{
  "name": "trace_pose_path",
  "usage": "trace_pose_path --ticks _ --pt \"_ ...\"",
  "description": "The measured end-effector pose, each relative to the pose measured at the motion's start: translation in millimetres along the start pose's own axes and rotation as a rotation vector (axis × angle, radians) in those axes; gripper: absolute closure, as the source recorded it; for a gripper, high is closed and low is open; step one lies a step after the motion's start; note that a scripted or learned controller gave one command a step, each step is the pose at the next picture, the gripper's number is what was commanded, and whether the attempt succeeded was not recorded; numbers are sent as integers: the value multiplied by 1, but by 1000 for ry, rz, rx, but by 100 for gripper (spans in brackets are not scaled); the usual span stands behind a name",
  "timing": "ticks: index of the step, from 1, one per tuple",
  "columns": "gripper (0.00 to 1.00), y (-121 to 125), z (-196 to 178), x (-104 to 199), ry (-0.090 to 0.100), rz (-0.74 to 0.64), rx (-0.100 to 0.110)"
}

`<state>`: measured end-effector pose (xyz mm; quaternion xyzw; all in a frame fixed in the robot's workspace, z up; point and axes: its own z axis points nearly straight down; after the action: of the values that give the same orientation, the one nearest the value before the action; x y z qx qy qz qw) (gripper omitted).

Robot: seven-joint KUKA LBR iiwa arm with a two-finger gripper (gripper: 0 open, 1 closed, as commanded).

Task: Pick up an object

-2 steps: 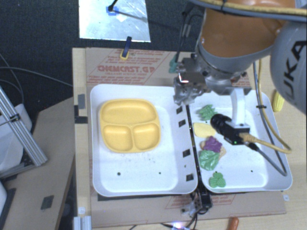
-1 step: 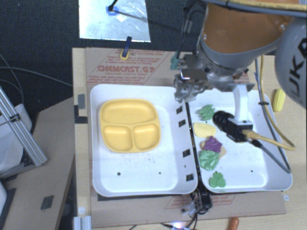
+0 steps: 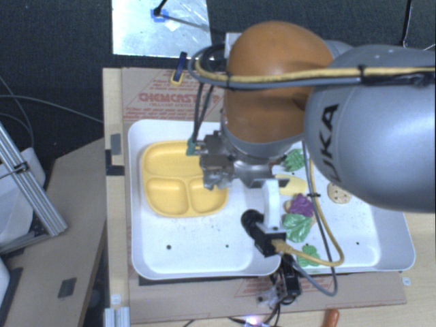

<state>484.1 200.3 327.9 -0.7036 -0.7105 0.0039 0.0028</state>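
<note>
We judge the reach still in hand: our gripper (image 3: 216,176) hangs over the yellow tray (image 3: 167,179) at its right edge, whether it is spread or closed we cannot tell, so next we must settle on the tray or the toys (image 3: 298,213) to its right.

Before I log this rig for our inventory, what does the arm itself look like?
The arm has a bulky glossy grey casing bearing dark KUKA lettering, with a rounded orange band above the wrist. A yellow cable runs along it and loops down past the bins, beside thin black cables. Below the band sit grey metal hardware and a white bracket.
</note>
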Motion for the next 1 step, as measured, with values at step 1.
trace_pose_path --ticks 1 --pt "100 2 -36 37 5 2 -13"
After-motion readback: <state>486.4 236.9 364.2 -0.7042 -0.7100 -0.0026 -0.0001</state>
